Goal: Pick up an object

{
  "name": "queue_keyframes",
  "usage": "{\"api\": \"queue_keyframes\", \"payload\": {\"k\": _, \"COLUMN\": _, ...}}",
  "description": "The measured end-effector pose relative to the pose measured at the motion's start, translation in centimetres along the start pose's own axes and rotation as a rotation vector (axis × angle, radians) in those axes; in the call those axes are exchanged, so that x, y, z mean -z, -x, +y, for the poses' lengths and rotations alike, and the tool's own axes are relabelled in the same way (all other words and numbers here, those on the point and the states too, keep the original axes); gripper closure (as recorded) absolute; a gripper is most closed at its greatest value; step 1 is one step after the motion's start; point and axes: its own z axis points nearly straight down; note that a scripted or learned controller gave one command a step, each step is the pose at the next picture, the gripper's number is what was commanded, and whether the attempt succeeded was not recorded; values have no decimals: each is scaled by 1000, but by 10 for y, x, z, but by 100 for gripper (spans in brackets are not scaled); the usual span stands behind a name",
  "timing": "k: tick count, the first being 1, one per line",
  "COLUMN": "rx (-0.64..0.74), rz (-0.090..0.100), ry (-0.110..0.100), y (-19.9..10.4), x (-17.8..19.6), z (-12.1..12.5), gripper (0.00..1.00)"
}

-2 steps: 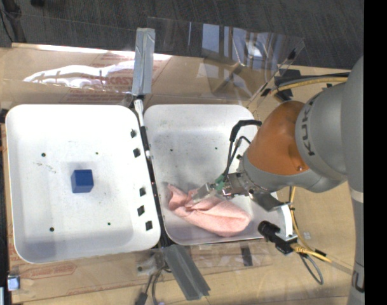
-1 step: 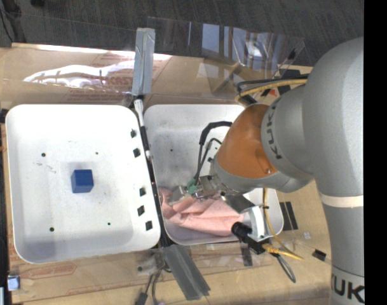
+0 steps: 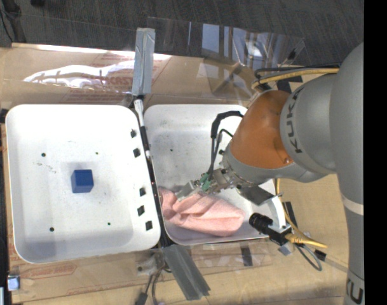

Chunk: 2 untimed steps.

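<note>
Camera view looks down on two white bins that sit side by side on a brown bench (image 3: 66, 75). We see the left bin (image 3: 28, 170) with a small blue cube (image 3: 82, 180) lying near its middle. The cube sits alone, well apart from the arm.

In the right bin (image 3: 174, 132) we see a soft pink cloth (image 3: 203, 215). It lies crumpled along the near edge of that bin, close to the wall shared with the left bin.

The big grey arm (image 3: 326, 126) comes in from the right. It has an orange band (image 3: 260, 135) just above the wrist. The arm bends down over the right bin, and the claw (image 3: 203, 184) at its end points toward the left. The claw is low, right at the top edge of the pink cloth, and it looks like it is touching the cloth there. Most of the cloth spreads out below the claw and to its right.

We cannot tell how the claw stands, because its tip is small and mixed in with green and grey parts. We cannot tell if any cloth is caught in it.

A black cable (image 3: 215, 138) loops up from the wrist over the right bin.
</note>
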Motion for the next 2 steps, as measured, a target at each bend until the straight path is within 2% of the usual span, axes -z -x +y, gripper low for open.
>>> {"api": "queue_keyframes", "payload": {"k": 1, "rx": 135, "rz": 2, "ry": -2, "y": -1, "x": -56, "z": -1, "gripper": 0}}
{"api": "queue_keyframes", "payload": {"k": 2, "rx": 139, "rz": 2, "ry": -3, "y": -1, "x": -47, "z": -1, "gripper": 100}}
